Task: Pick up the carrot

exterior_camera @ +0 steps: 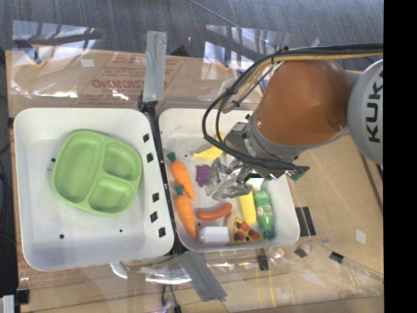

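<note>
Two carrots (182, 178) lie end to end along the right bin's (171, 119) left wall, just left of the gripper (225, 181); a clean grasp means shifting left and straddling one across its width. The arm hangs over the bin, wrist pointing down, and I cannot tell whether the gripper is spread or pressed together.

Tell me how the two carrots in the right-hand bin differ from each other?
The upper carrot lies nearer the end effector, while the lower carrot lies closer to the bin's front edge. The upper carrot slants a little more, whereas the lower carrot runs almost parallel to the bin's left wall. Both are orange with green tops pointing away from the viewer, and both lie flat along that left wall.
</note>
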### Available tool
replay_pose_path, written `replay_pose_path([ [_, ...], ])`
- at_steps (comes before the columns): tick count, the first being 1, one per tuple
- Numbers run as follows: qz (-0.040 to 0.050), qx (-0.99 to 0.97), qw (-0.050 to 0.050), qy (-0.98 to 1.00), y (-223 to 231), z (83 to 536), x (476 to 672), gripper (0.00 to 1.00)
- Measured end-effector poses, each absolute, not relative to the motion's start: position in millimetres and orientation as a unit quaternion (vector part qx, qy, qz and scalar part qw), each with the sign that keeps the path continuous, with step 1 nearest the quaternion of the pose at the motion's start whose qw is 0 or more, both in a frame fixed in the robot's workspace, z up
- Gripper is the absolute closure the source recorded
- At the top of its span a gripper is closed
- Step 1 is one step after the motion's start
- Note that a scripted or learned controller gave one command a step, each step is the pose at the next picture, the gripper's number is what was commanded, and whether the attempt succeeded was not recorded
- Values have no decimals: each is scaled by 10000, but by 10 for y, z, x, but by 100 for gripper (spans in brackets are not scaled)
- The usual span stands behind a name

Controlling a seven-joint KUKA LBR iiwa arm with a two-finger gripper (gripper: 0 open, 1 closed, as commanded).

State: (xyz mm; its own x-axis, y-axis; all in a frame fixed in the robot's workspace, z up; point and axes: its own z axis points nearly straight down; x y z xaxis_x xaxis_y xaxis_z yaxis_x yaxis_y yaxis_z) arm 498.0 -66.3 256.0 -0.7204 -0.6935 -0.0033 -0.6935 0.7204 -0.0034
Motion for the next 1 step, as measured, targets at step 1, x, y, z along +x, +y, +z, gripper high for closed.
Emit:
replay_pose_path([
  [1,2,-2519,-7,9678,119,2270,5254,100],
])
